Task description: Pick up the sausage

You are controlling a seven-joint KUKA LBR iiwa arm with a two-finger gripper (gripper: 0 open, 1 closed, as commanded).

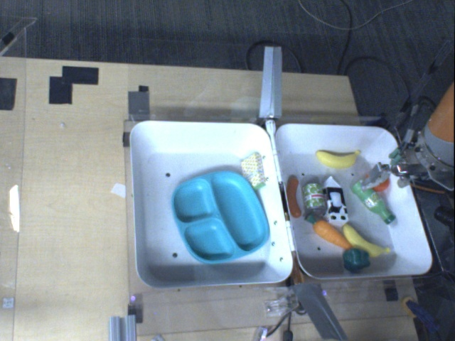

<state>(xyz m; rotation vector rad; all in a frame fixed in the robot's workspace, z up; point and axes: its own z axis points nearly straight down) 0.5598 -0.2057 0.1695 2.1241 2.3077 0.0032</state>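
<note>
Reddish-brown and slim, the sausage [293, 195] lies lengthwise in the right bin [409, 261], hard against that bin's left wall and about midway along it. Just to its right stands a small green can [313, 195], and beside that a black-and-white toy cow [335, 203]. An orange carrot [332, 234] lies nearer the front of the bin, with a yellow banana [365, 241] to its right and a dark teal lump [356, 260] close to the front wall. A second banana [337, 158] rests toward the bin's back wall. A green bottle [373, 202] lies tilted near the right wall.

At the right edge of the worktop [64, 212], the hand [395, 165] hovers over the right bin's right wall, just beyond the bottle's top end and well apart from the sausage. Whether it is spread or pressed together cannot be told; nothing is seen pinched in it.

The left bin [153, 190] holds a blue divided tray [220, 215] near its middle, and a small yellow patterned piece [253, 168] close to its right wall.
</note>
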